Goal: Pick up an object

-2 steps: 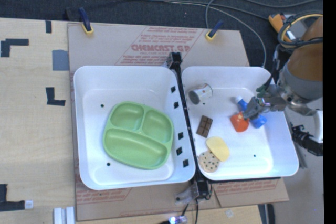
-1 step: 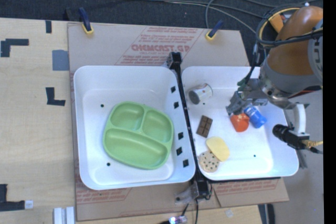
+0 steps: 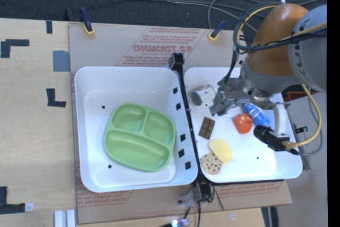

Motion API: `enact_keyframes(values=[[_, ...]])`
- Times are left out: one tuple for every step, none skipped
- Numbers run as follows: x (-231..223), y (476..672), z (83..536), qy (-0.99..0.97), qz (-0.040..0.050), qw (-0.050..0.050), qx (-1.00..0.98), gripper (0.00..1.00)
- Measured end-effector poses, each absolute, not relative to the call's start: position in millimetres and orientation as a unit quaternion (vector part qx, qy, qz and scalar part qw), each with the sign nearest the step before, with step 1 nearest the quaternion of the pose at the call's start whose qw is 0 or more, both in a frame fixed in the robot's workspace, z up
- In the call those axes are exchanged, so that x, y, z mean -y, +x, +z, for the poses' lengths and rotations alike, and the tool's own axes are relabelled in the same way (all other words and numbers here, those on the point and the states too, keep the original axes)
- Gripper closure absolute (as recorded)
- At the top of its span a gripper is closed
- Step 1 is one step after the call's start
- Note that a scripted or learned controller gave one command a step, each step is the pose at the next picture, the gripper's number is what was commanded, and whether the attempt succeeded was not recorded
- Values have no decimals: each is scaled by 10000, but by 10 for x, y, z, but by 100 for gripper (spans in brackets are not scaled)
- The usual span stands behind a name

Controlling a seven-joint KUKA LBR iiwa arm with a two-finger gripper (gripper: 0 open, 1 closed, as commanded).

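Note:
The right bin holds several small items: a brown chocolate bar, a pale yellow piece, a round cookie, an orange-red piece, a blue bottle and a grey cup-like item. My gripper hangs low over the upper middle of this bin, between the grey item and the orange-red piece, just above the chocolate bar. Nothing shows between its dark fingers. The arm's bulk hides the bin's upper right part.
The left bin holds a green divided plate. A black divider runs between the bins. Cables loop above the arm, and a black connector with a yellow cable lies over the right bin's right side.

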State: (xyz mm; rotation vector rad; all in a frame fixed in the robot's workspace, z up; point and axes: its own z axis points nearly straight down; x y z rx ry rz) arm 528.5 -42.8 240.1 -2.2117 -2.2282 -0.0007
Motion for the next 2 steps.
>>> enact_keyframes(values=[[-101, 5462, 2243, -7047, 6, 11, 7095, 100], [-526, 5578, 2208, -7049, 4, 8, 7093, 100]])
